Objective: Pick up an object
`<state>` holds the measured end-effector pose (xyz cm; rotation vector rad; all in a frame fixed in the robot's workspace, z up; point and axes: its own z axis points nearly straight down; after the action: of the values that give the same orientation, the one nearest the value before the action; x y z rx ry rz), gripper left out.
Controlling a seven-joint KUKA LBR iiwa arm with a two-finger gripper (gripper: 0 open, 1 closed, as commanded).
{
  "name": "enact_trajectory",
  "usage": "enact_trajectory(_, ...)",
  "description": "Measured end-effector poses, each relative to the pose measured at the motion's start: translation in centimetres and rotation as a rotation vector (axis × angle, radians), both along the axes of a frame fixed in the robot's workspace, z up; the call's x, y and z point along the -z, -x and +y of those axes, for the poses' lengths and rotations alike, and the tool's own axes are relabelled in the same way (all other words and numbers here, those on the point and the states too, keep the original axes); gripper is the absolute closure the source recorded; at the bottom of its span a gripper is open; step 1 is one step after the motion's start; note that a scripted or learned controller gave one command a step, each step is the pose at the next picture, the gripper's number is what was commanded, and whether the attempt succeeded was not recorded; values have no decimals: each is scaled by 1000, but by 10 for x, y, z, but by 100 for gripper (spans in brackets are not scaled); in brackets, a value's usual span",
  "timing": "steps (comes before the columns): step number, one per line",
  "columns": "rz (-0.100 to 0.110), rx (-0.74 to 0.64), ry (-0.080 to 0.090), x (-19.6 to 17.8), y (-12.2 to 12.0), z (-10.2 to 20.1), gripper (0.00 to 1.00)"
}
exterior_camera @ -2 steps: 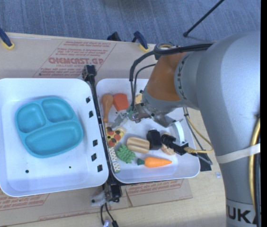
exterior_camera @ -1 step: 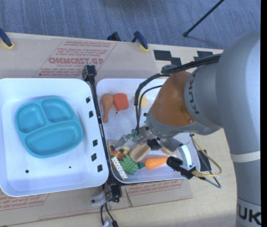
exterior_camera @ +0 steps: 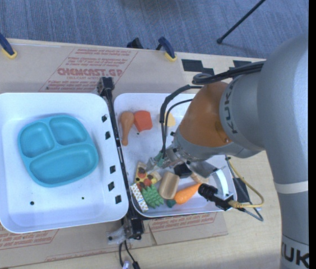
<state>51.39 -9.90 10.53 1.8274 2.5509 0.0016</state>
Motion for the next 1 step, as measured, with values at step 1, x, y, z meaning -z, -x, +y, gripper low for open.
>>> enact_trajectory(1, 5, 346, -2, -141, 18, 2, 100)
